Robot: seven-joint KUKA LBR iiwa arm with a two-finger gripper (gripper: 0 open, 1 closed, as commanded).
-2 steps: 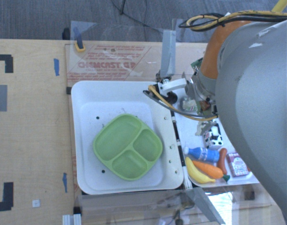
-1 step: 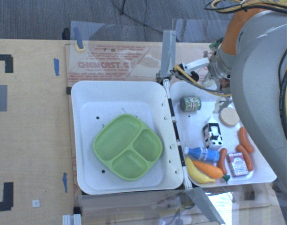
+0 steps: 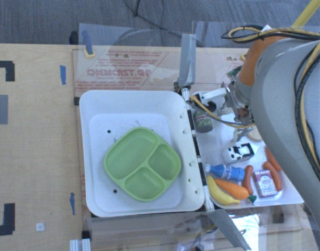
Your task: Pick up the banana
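Observation:
The yellow banana [image 3: 218, 193] lies at the near left corner of the right bin [image 3: 292, 196], curved along the bin's front wall. An orange carrot [image 3: 234, 188] rests against its upper side. My gripper [image 3: 241, 134] hangs below the orange-banded wrist over the middle of the right bin. It is well behind the banana and just above a small black-and-white toy [image 3: 239, 151]. The bulky grey arm hides the bin's right part.
A blue tube [image 3: 227, 171], a red sausage-shaped piece [image 3: 247, 178], a small red box [image 3: 263, 184] and a green can [image 3: 203, 122] share the right bin. The left bin [image 3: 97, 114] holds a green divided plate [image 3: 143, 164]. Cables loop near the wrist.

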